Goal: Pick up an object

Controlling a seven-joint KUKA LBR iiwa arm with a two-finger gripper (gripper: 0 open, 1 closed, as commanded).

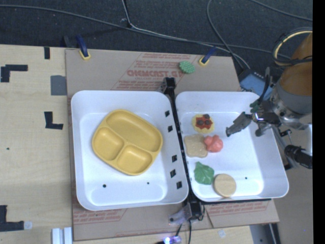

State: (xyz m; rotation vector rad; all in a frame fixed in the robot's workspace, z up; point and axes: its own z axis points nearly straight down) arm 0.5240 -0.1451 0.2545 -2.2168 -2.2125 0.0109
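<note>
The right bin [264, 179] holds several toy foods. A yellow tart with dark berries [203, 122] lies near its left wall, with a beige slice [194, 146] and a pink-red piece [214, 143] just below it. A green leafy piece [203, 174] and a round tan cookie [224, 184] lie at the front. My gripper [245, 131] hangs over the right half of this bin, to the right of the tart. It is open, its fingers spread, with nothing between them.
The left bin [84, 187] holds a yellow divided plate [127, 141]. A small green object [186, 67] lies on the cardboard behind the bins. Cables run across the dark floor at the back. The arm's grey and orange body [297, 80] stands over the right bin's right rim.
</note>
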